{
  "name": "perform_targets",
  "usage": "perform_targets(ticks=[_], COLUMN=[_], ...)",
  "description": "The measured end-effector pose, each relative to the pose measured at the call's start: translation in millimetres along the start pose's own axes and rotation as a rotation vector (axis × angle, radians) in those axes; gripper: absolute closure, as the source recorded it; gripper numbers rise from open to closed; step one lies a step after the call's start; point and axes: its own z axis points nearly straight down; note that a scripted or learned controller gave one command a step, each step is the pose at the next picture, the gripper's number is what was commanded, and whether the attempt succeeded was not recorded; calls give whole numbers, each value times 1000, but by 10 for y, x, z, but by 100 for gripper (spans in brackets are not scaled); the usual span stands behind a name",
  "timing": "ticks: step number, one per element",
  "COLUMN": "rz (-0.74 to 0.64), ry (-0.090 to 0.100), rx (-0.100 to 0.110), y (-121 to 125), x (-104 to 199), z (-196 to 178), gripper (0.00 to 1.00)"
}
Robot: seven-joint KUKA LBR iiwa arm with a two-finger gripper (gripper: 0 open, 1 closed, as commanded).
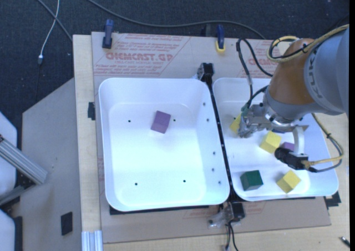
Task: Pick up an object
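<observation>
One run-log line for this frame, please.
arm: over right white bin | gripper: low beside small yellow block | grasp: unconfirmed | left white bin: purple cube

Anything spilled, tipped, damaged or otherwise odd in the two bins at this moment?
Nothing stands out. A purple block lies alone in the left bin. In the right bin lie a green block and yellow blocks, all inside the walls. The gripper is low in the right bin.
</observation>
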Motion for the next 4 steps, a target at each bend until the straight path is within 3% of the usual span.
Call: perform_targets(ticks=[1,2,3,4], rz=[-1,-1,0,-9], ry=[-1,-1,0,3], rx=[-9,-13,-2,0], y=[-64,20,29,-56], x=[37,51,53,565], z=[-542,-1207,-1307,-1409], gripper=[100,100,100,100])
